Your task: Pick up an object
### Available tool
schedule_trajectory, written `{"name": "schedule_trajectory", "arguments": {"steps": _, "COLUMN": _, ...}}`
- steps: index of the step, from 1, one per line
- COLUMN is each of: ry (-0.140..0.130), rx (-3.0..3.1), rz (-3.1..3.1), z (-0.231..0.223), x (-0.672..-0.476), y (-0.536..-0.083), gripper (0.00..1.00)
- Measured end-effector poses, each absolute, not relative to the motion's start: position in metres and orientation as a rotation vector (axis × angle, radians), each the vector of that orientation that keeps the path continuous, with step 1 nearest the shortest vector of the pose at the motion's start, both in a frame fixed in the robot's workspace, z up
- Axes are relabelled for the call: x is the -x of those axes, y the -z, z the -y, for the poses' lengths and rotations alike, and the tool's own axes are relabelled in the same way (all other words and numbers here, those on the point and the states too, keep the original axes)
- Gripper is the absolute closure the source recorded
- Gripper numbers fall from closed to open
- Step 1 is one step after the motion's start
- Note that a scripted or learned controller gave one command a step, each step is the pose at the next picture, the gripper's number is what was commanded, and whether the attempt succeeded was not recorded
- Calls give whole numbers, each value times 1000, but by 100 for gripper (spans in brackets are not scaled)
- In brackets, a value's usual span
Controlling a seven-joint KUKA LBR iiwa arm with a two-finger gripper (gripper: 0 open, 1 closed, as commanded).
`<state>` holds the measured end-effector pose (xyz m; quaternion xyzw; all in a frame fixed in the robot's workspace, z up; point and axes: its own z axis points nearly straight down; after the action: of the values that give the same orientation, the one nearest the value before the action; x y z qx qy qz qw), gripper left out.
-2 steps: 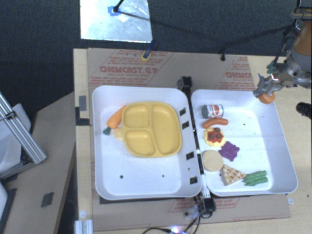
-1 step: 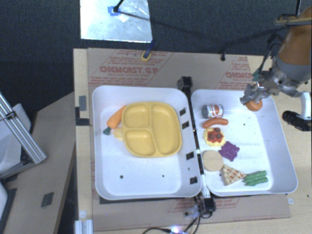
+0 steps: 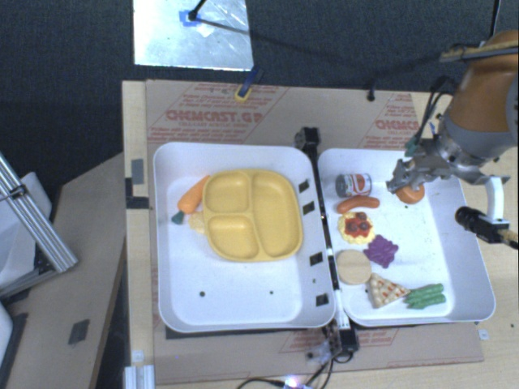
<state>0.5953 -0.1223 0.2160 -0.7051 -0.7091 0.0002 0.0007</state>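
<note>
The robot's gripper (image 3: 408, 181) hangs low over the right bin (image 3: 470, 250), right at an orange toy (image 3: 412, 193) near its far wall, though whether its fingers are parted or closed cannot be told.

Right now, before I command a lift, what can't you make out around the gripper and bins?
- Gripper: whether it holds anything; too small and blurred in the camera view.
- Orange object: partly covered by the gripper, identity unclear.
- Small yellow item: tucked under the yellow tray's edge.
- Can: label too small to read.
</note>
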Motion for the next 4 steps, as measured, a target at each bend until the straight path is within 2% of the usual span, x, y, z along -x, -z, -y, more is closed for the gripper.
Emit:
{"name": "schedule_trajectory", "arguments": {"steps": 1, "ry": 0, "rx": 2212, "rz": 2228, "z": 81, "x": -560, "y": -228, "gripper": 100}}
{"name": "schedule_trajectory", "arguments": {"steps": 2, "ry": -1, "rx": 2214, "rz": 2227, "z": 37, "x": -540, "y": -218, "gripper": 100}}
{"name": "schedule_trajectory", "arguments": {"steps": 3, "ry": 0, "rx": 2211, "rz": 2228, "z": 5, "x": -505, "y": -232, "gripper": 100}}
{"name": "schedule_trajectory", "arguments": {"steps": 4, "ry": 3, "rx": 2221, "rz": 2224, "z": 13, "x": -515, "y": -231, "gripper": 100}}
